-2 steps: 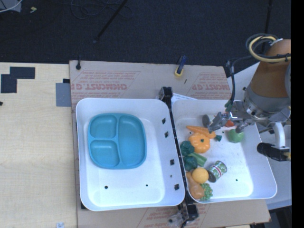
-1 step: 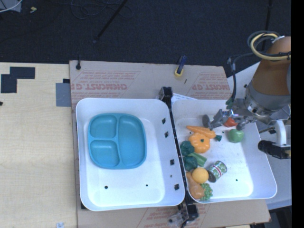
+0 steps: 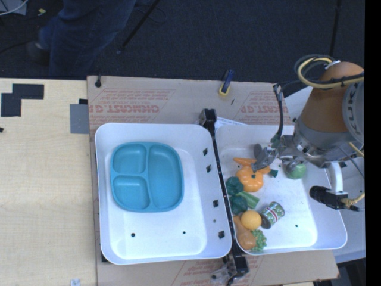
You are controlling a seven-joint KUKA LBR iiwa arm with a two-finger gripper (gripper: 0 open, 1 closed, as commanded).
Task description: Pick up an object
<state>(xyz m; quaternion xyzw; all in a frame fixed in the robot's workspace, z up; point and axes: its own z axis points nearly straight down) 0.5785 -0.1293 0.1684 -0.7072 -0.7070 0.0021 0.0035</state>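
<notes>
Two white bins sit side by side on my worktop [image 3: 47, 177]. Left bin [image 3: 119, 243] holds a blue divided plate [image 3: 146, 176], lying flat toward its far left. Right bin [image 3: 309, 234] holds toy food along its left side: an orange pumpkin [image 3: 250, 180] with a carrot [image 3: 243, 161] just beyond it, dark green leaves [image 3: 237, 196] beside the divider, a small can [image 3: 273, 213] lying tilted, an orange ball [image 3: 250, 220], and an orange-and-green piece [image 3: 252, 239] at the near edge. A green ball [image 3: 294, 170] lies further right. My arm reaches in from the right, and my gripper [image 3: 266, 155] hangs low just beyond the pumpkin, close to the carrot. Whether its jaws are wide or narrow, I cannot tell.
</notes>
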